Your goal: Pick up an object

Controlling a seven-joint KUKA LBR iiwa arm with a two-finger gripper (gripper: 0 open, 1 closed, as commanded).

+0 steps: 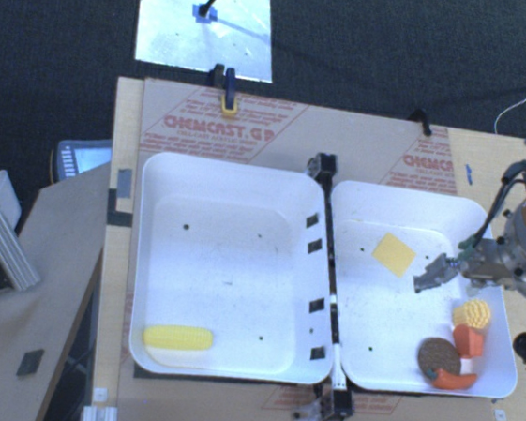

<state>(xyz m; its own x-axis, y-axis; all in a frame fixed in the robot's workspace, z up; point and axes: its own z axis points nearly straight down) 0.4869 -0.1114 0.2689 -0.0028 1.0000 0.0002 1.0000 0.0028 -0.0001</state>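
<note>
Camera view. Landmark: the divider (325, 259), the dark strip where the two bins meet.

Left bin (146, 239), left of the divider: one yellow corn cob (178, 338) lying flat near the front-left corner, close to the front wall, well apart from the divider. The rest of that floor is bare white, wide room on all sides but the front.

Right bin (350, 356), right of the divider: a yellow square block (394, 254) lies flat toward the back, a short way off the divider, free on every edge. At the far front corner from the divider a cluster sits packed near the wall: a small yellow corn piece (474, 314), an orange-red piece (468, 340) just below it, a brown round disc (436, 356) beside that, and an orange carrot-like piece (454, 379) at the front edge, touching or nearly touching the disc. The floor strip along the divider is open.

Gripper (428, 276): reaches in from the side far from the divider, above the right bin, between the block and the cluster. Fingers too dark and small; whether spread or closed, cannot tell. Nothing visibly between them.
</note>
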